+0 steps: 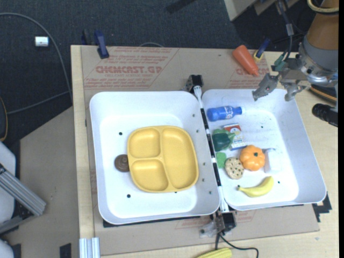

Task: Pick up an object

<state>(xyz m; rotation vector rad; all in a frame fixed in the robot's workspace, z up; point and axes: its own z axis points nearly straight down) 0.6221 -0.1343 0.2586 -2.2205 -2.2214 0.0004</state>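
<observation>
Dark carpet surrounds your bench (161, 69), a pale board with red lettering, and on it two white bins sit side by side. Your left bin (102, 144) carries a yellow tray (161, 158) with three compartments, lying near its middle, and a brown disc (121, 162) is tucked against the tray's 9 o'clock edge, partly under it.

Look to the right bin (301, 160): a blue bottle (224, 112) lies on its side toward 11 o'clock, by the divider. Just below it comes a red-and-white carton (234, 134) with a green toy (221, 140) touching its left side. At the bin's centre you have a small orange pumpkin (252, 158), and a cookie (234, 167) rests just beside it at 8 o'clock. A banana (257, 187) lies toward 6 o'clock, curved, apart from the pumpkin.

Your arm (322, 36) comes in from 2 o'clock, and the gripper (278, 88) hangs over the right bin's far rim at about 1 o'clock. Its fingers stand spread apart with nothing between them. It is well apart from every item in the bin; the bottle is nearest. An orange object (245, 59), maybe a toy carrot, lies on the bench beyond the bin at 12 o'clock.
</observation>
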